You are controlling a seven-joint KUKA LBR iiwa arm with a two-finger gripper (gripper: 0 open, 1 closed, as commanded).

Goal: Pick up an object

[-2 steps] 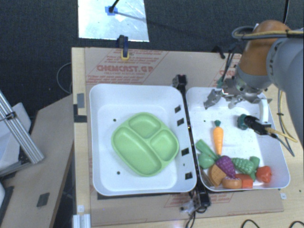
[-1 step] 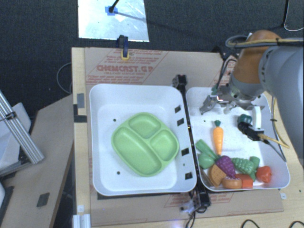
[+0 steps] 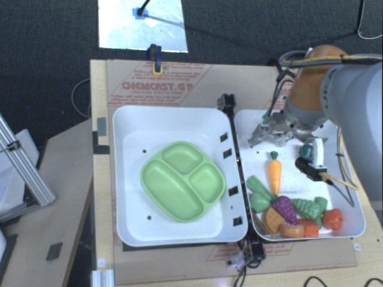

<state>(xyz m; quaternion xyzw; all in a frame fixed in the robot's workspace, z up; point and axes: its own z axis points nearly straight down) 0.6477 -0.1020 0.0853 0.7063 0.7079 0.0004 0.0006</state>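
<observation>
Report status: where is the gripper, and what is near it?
Gripper low over right bin, far end, nothing seen held. Toy carrot just below it, lying free. Other toy food piled at near end.

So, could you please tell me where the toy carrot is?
The toy carrot lies in the right bin, just below the claw and above the purple grapes.

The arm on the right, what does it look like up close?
The arm is a thick, rounded grey tube with an orange band above the wrist. Thin cables loop around it, and it ends in a small metallic grey gripper.
</observation>
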